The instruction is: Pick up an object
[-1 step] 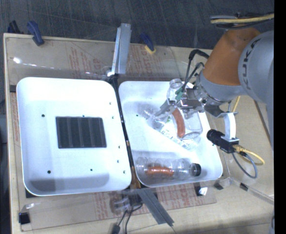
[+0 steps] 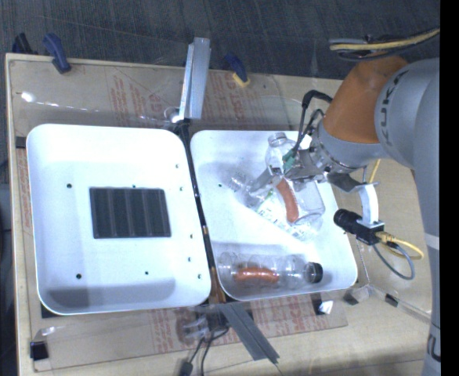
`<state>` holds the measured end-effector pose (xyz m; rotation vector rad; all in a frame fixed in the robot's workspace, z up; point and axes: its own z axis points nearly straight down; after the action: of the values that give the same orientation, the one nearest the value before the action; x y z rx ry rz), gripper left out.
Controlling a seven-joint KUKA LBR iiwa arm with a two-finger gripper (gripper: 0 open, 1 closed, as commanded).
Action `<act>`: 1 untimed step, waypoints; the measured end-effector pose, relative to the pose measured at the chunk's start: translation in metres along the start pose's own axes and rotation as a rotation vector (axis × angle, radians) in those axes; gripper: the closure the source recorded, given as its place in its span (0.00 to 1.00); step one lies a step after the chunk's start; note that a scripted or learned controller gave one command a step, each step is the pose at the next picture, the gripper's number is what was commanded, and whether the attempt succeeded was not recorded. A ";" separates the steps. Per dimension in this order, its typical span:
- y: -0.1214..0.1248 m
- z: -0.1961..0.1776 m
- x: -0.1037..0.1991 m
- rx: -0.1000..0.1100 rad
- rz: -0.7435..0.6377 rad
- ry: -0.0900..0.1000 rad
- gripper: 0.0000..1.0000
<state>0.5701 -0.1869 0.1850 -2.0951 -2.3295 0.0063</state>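
In the right bin (image 2: 214, 171) a clear plastic bottle (image 2: 304, 214) lies near the middle, with an orange-red piece (image 2: 290, 200) showing inside it or against it. A second clear bottle (image 2: 265, 273) with a black cap and an orange piece inside lies along the bin's front wall. My gripper (image 2: 267, 182) is low over the middle of the right bin, right at the upper left end of the middle bottle, among clear plastic that blurs its outline. The grey arm with its orange band (image 2: 363, 108) reaches in from the right.
The left bin (image 2: 49, 171) holds a dark ribbed rectangular pad (image 2: 130, 212) near its middle. A metal bar (image 2: 194, 77) stands at the back between the bins. Blue clamps (image 2: 57, 53) grip the board's far edge. A cable and black fitting (image 2: 359, 225) hang beside the right bin.
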 end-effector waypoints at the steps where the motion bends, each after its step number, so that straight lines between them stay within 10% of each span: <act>1: 0.012 0.072 -0.024 -0.002 -0.112 -0.001 0.00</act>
<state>0.5839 -0.2090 0.1129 -1.9621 -2.4449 0.0046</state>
